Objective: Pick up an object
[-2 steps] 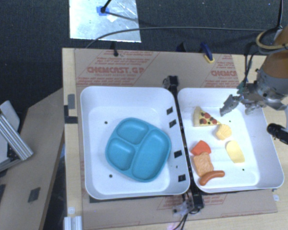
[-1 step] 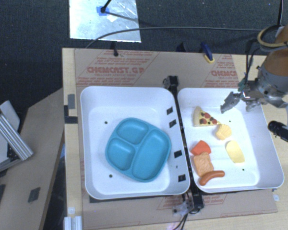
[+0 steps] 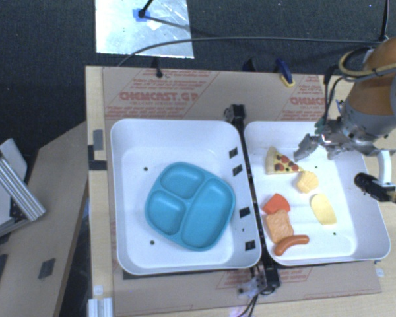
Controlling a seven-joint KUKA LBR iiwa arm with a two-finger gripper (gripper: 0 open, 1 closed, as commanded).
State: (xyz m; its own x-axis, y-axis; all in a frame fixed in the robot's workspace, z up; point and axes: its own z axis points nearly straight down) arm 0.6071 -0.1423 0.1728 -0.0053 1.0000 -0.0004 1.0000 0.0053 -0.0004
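Tool [image 3: 319,146] fingers apart, clamping nothing, over right bin [image 3: 369,243]. Pizza slice [image 3: 281,162] just beside it, long axis left-right, tip pointing right.

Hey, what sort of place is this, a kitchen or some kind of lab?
Most likely a robotics lab bench, not a kitchen: a robot arm reaches over two white bins, the food pieces look like toys such as the pizza slice, and cables run across.

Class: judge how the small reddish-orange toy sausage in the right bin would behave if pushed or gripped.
The reddish-orange toy sausage looks rounded and slim, so it would probably roll or pivot when nudged. Its glossy surface may slip between fingers. It seems small, so likely light.
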